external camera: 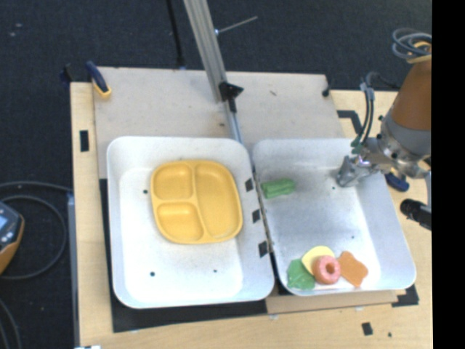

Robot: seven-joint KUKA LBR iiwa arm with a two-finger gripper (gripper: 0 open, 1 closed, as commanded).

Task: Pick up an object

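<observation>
Camera view looks down on a pale worktop carrying two shallow white bins side by side. Left bin holds a yellow divided plate, lying flat near the bin's middle, a little toward its far edge. Right bin holds a green cylinder-like piece close to its left wall, toward the far left corner. Clustered at the near edge of the right bin are a yellow round piece, a pink ring-shaped donut resting against it, a green lump just to their left, and an orange piece just to their right. Grey arm enters over the right bin's far right corner, and the gripper hangs there, well apart from every object, with nothing between its fingers; whether it is released or clenched cannot be told.
</observation>
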